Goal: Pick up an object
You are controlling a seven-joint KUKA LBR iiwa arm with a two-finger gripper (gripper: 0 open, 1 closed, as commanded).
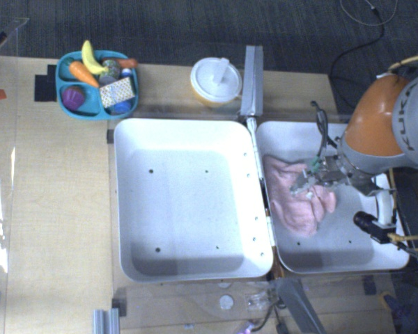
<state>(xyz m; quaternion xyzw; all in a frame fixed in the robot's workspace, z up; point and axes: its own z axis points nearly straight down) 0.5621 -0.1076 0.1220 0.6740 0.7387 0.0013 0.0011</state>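
A crumpled pink cloth (pixel 295 197) lies in the right bin (pixel 334 256), against its left side. My gripper (pixel 308 181) reaches in from the right and sits low over the cloth's upper right part, right at its surface. The grey arm with its orange band (pixel 376 127) stands behind it over the bin's right half.
The left bin (pixel 188 193) sits beside the right one with a metal bar (pixel 251 82) at the divide. A blue tray (pixel 96 83) of toy food and a white lidded cup (pixel 216 80) stand on the bench behind the bins.
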